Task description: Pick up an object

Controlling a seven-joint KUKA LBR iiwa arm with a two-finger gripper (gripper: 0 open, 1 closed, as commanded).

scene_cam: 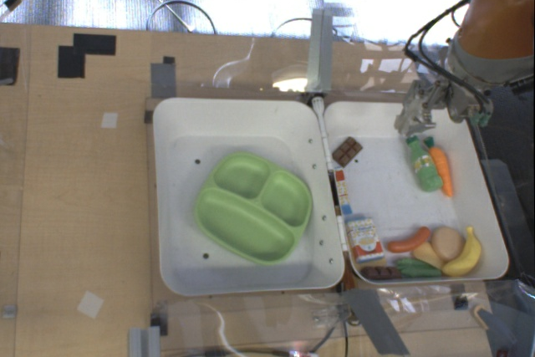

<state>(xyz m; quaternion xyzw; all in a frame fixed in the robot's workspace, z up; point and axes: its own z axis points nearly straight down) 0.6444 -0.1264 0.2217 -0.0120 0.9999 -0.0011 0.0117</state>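
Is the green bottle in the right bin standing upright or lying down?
Lying down. The green bottle lies flat on the right bin floor, beside the carrot.

place: robot lab | clues: robot arm point(501, 12) with wires | two white bins point(167, 205) on a wooden counter point(75, 205) | toy food point(430, 167) | black marker squares point(84, 53)
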